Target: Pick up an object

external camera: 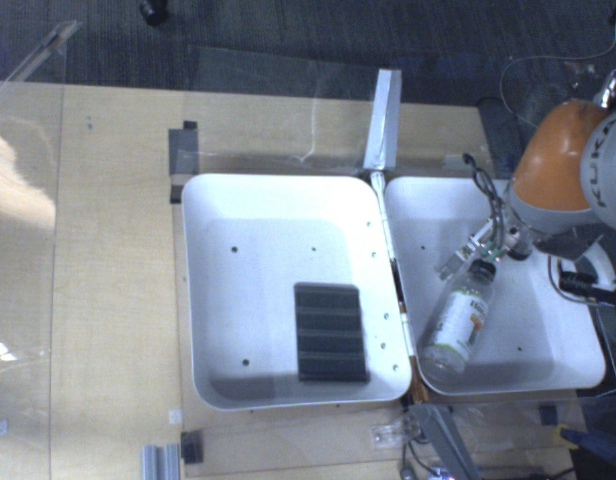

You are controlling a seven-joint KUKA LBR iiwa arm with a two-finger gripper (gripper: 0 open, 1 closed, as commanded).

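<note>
At the right of the frame, the claw (pixel 475 251) of a single grey arm (pixel 588 183), banded in glossy orange, sits at the top end of one clear plastic bottle (pixel 458 318) in the right-hand bin (pixel 568 368). The metal fingers are small and partly lost against the white plastic, and whether they are apart, together or clamped on the bottle's cap end cannot be told. The bottle, the one object in this bin, lies tilted, its neck toward the claw and its base toward the bin's lower left corner; it is round-bodied and see-through, with a pale label marked in orange and green. Black cables (pixel 583 286) loop from the wrist over the bin's right rim.

Two shallow white bins with rounded corners lie side by side, touching along a central seam. The left-hand bin (pixel 228 218) holds one flat, dark rectangular block (pixel 330 333) with ribbed bands across it, resting low and right of centre. Both bins sit on a pale wooden bench (pixel 98 298), with a clear sheet (pixel 28 168) glinting at the left of the frame.
</note>
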